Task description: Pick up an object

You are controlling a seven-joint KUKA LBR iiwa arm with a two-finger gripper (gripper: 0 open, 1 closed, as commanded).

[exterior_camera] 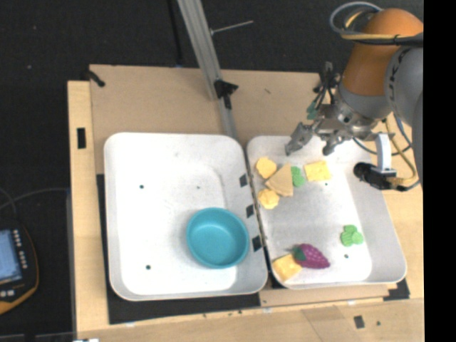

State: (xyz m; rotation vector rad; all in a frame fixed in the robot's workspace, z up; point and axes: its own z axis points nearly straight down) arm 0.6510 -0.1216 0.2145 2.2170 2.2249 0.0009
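Two-finger gripper (312,145) on grey arm with orange band, poised at 12 o'clock edge of right shallow white bin (377,262), fingers spread, pinching nothing. Just below: small yellow plastic block (317,171). At 6 o'clock: purple plastic grape bunch (311,256).

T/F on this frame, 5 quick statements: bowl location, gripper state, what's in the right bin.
1. The blue bowl sits in the left bin. True.
2. The gripper holds a yellow piece between its fingers. False: the fingers are spread with nothing between them, above the far edge of the right bin.
3. The purple toy lies in the left bin. False: it is in the right bin, near the front edge.
4. A green piece lies apart from the others in the right bin. True.
5. The bowl is upside down. False: it stands with its opening up.
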